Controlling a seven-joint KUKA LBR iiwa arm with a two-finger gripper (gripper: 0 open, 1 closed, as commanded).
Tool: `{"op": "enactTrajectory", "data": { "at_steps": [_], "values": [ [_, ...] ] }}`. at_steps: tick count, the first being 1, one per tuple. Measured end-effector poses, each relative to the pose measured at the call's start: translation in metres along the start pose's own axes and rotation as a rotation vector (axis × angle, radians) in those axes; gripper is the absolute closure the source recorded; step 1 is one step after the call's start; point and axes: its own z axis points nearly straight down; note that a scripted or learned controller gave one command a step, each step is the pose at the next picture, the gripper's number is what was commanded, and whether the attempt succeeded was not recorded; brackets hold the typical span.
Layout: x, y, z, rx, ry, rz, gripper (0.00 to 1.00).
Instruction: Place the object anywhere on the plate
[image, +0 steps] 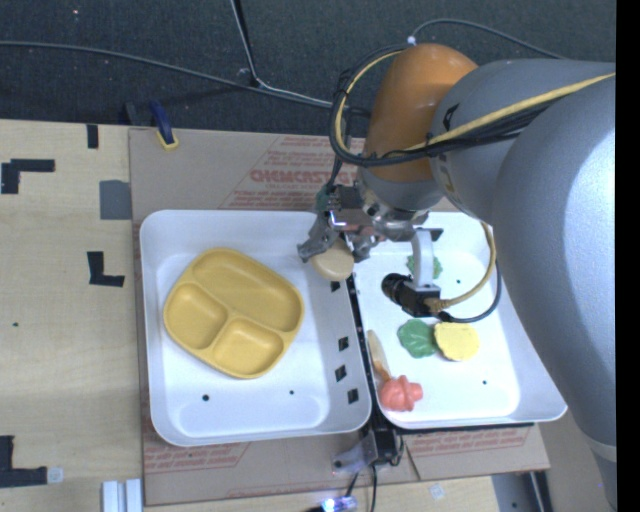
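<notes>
**Pale object gripped above the bin divide**

Grey arm (540, 200) loomed from the right. Its gripper (335, 245) was closed on a pale round object (333, 264), hanging over the left bin's (170, 400) right edge. Left of it sat the yellow plate (233, 312). Right bin (500, 390) held green (416, 337), yellow (457, 342) and pink toys (400, 393).

Two bins side by side on the table (60, 300): plate (233, 312) in the left bin (160, 400), several small toy pieces (437, 340) clustered in the right bin (520, 400), the claw (335, 245) above the wall between them, a rounded object (333, 263) at its tips.
</notes>
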Motion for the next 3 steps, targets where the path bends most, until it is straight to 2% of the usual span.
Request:
{"op": "enactTrajectory", "data": {
  "at_steps": [1,2,3],
  "values": [
    [0.045,0.026,0.011,0.0,0.0,0.001,1.0],
    [0.056,0.036,-0.008,-0.002,0.0,0.004,1.0],
    [0.057,0.046,0.009,0.001,-0.003,0.004,1.0]
  ]
}}
